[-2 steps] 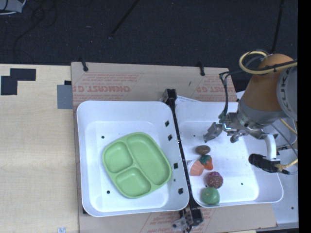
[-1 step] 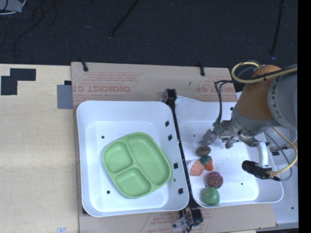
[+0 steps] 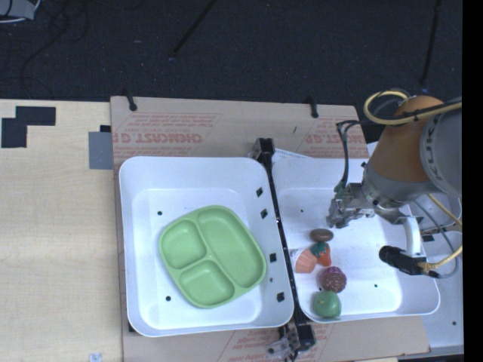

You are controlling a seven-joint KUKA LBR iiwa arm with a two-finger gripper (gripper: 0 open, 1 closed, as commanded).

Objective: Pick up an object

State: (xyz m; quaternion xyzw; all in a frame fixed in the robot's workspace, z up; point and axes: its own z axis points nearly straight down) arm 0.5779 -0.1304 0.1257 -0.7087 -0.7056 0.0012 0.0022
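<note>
Right bin: a shallow white bin (image 3: 377, 292) lay under the gripper (image 3: 341, 216) and held a small cluster of toy foods.
Brown piece: a small brown oval object (image 3: 321, 235) lay just below the gripper and slightly to its left in the view, the nearest thing to it; whether they touched could not be told.
Orange pieces: a pale orange piece (image 3: 306, 262) and a darker orange one with a green top (image 3: 324, 253) lay side by side, touching, a little beyond the brown piece from the gripper.
Dark red ball: a purplish-red round object (image 3: 333, 280) sat further from the gripper, towards the bin's near wall.
Green ball: a green round object (image 3: 327, 305) lay touching the dark red one, farthest from the gripper in the cluster.
Left bin: a second white bin (image 3: 143, 202) stood well to the gripper's left in the view, holding a light green divided plate (image 3: 212, 256) with three compartments.
Surface: both bins rested on a cardboard sheet (image 3: 211, 127) on a pale wooden tabletop (image 3: 53, 240); dark carpeted floor (image 3: 226, 36) with cables lay beyond.
Gripper: it hung low over the right bin's inner part; the arm (image 3: 407, 153) hid much of it, so it could not be told whether it was released or clenched, and nothing was seen in its grasp.
</note>
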